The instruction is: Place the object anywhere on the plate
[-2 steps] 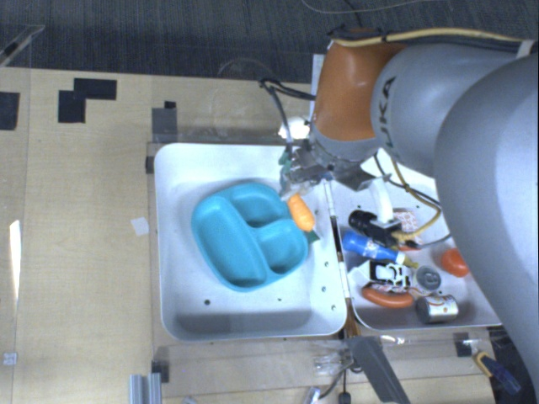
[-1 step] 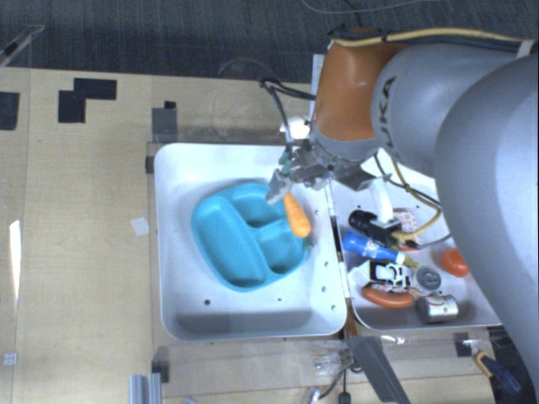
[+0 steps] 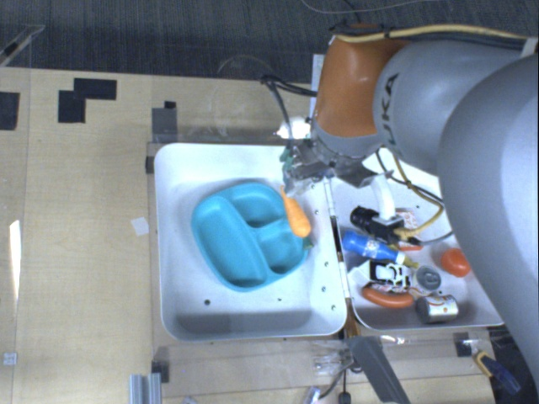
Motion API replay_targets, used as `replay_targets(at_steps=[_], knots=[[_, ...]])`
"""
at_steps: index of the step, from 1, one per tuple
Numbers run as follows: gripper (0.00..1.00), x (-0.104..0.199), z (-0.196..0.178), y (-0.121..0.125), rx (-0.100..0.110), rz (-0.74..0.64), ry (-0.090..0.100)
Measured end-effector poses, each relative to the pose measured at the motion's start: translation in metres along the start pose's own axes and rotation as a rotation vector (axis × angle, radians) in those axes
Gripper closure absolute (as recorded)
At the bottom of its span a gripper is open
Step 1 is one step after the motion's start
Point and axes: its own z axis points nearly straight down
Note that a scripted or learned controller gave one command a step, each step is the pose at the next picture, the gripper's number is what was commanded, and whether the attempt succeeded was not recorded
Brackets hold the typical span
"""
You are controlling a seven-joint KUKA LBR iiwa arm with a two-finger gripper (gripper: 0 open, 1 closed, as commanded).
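Small orange carrot-like object (image 3: 296,216) at blue plate (image 3: 244,238) rim.

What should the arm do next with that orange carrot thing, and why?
Probably carry it a little further left, then lower it. The orange carrot hangs below the pincer right at the blue plate's right rim, so released here it might tip off the edge.

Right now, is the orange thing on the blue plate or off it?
Partly on. The orange thing sits at the blue plate's right rim, just under the claw. Whether the claw holds it, I cannot tell.
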Motion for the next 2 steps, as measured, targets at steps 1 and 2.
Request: replay_targets(at_steps=[1, 2], knots=[[1.0, 0.051, 0.0497, -0.0479, 0.002, -0.071, -0.001], [0.0, 0.0504, 0.0495, -0.0478, 0.001, -0.07, -0.001]])
